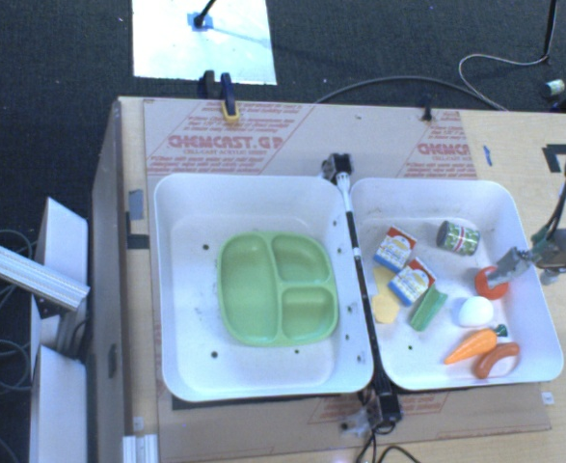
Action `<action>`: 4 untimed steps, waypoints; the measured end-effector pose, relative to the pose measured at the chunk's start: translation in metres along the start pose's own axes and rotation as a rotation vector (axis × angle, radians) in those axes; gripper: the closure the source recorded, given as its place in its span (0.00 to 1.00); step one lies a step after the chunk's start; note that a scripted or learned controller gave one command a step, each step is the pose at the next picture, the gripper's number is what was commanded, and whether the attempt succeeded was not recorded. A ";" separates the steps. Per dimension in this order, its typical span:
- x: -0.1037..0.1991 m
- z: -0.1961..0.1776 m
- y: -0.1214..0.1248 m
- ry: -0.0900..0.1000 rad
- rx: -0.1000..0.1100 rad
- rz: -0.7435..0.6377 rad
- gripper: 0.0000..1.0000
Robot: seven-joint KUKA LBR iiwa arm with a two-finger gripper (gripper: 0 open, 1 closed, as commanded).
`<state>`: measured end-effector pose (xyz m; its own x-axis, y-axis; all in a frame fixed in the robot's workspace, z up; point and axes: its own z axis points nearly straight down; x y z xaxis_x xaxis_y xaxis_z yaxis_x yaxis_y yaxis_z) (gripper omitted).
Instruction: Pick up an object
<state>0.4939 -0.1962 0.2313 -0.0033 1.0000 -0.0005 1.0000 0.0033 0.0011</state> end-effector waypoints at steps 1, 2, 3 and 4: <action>-0.008 0.147 0.079 0.000 -0.002 -0.001 0.00; 0.031 0.145 0.168 -0.001 -0.006 -0.002 0.00; 0.030 0.133 0.169 -0.004 -0.009 -0.007 1.00; 0.046 0.032 0.176 -0.001 -0.006 -0.003 1.00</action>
<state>0.6701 -0.1499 0.1996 -0.0060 1.0000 -0.0017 1.0000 0.0060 0.0071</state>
